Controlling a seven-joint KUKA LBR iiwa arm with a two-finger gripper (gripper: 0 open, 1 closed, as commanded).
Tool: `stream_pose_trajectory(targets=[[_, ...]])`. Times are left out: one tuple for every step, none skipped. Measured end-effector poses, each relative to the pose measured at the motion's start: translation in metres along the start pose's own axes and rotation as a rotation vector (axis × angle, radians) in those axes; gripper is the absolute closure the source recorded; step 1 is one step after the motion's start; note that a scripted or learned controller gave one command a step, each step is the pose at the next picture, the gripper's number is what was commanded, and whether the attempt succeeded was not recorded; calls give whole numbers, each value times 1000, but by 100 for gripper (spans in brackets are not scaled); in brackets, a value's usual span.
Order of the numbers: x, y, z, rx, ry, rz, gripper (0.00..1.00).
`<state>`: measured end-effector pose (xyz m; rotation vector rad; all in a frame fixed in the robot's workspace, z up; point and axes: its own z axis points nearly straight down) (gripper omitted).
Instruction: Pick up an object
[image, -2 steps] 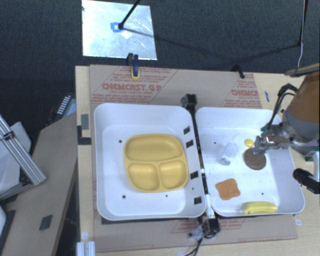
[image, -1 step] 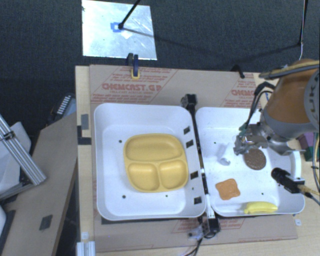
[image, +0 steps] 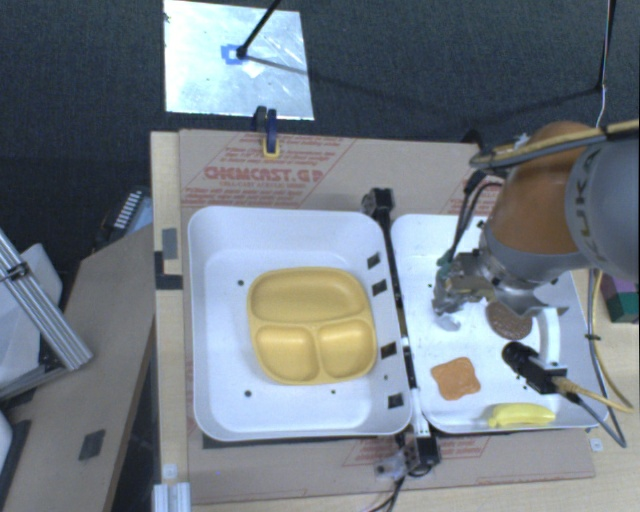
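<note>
Grey robot arm (image: 603, 205) reached over the right-hand shallow white bin (image: 420, 248), its two-finger gripper (image: 447, 300), open or closed unclear, near a flat orange square piece (image: 455, 378) on the bin floor, likely light, thin, best pinched across opposite edges.

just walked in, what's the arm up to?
The KUKA arm reaches in from the right, with its claw low over the right bin, near that bin's left side. I can't tell from this view whether it holds anything. An orange flat piece, a yellow banana-shaped item and a brown disc lie in that bin. The left bin holds a yellow divided plate, away from the arm.
</note>
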<state>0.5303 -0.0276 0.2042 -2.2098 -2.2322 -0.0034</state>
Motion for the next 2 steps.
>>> stream_pose_trajectory(targets=[[55, 2, 3, 0, 0, 0, 100], [109, 8, -19, -2, 0, 0, 100]])
